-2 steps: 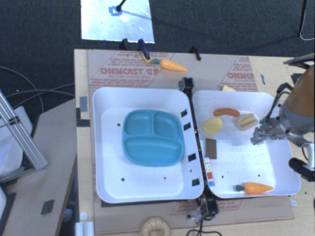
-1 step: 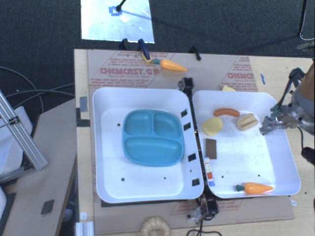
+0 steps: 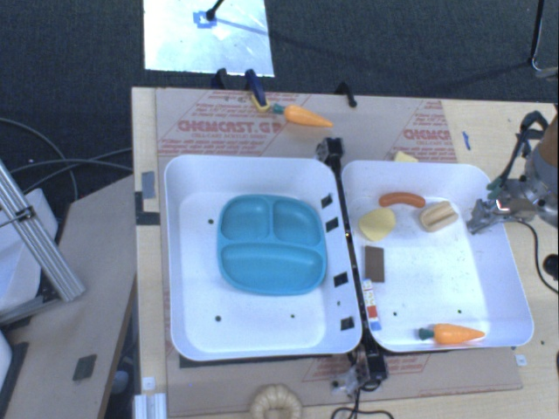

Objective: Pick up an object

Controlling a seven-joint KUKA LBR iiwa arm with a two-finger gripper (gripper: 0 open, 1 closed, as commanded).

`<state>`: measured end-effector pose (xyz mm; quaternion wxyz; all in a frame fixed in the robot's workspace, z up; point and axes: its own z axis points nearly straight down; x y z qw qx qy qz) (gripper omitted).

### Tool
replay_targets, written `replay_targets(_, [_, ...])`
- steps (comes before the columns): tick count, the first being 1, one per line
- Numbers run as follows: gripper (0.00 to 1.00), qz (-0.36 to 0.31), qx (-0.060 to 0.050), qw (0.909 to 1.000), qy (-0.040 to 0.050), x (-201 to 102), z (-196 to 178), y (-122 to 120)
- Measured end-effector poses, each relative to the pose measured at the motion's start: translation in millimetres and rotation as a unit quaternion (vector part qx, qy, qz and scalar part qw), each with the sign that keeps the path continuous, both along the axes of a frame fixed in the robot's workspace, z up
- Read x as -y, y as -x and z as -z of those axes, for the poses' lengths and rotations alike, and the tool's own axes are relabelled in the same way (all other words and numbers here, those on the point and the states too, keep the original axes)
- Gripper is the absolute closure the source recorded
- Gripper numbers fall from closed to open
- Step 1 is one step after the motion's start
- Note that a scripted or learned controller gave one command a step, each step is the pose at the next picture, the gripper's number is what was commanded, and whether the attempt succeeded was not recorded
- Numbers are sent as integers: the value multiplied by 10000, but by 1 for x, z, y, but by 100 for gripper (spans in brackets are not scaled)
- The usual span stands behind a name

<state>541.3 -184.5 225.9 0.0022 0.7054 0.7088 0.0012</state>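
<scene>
Gripper (image 3: 483, 219) sits at the right bin's (image 3: 502, 269) right rim, arm reaching in from the right. Too small and blurred to read the jaw state; cannot tell, and nothing shows between them.

Nearest candidate: bread roll (image 3: 438, 216), just left of the gripper, inside the right bin's upper half. Long axis runs roughly left-right, tilted slightly up to the right. Sausage (image 3: 402, 200) lies further left, axis near horizontal. Yellow round piece (image 3: 377, 224) beside it, brown block (image 3: 374, 263) below. Toy carrot (image 3: 451, 333) at the bin's lower edge, well apart. Left bin holds a blue divided plate (image 3: 271, 243).

Judgement: approach not begun; the move turns on travelling left to the roll.
</scene>
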Motion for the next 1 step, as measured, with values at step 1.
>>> replay_targets(1, [100, -21, -11, 10000, -7, -48, 5, -17])
